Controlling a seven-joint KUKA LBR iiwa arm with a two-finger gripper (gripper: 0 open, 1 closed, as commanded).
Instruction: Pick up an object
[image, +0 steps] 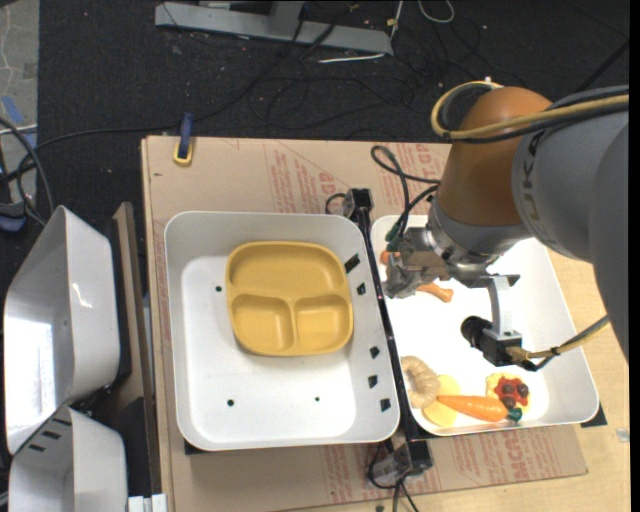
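A yellow divided plate (290, 298) lies in the left bin (200, 400). In the right bin (560, 390), near its front edge, lie a pale knobbly piece (421, 379), an orange carrot (470, 406), a yellow slice (447, 388) and a red, yellow and green toy (510, 389). A small orange piece (435, 292) lies just under the arm's wrist. My gripper (400, 272) hangs over the right bin's left side, next to that orange piece. The arm's body hides the fingers.
A black camera mount (490, 340) on a cable hangs off the wrist over the right bin. Black clips (362, 205) sit along the divider between the bins. A yellow-handled tool (183, 150) lies on the cardboard's far left corner. White containers (60, 300) stand left of the bench.
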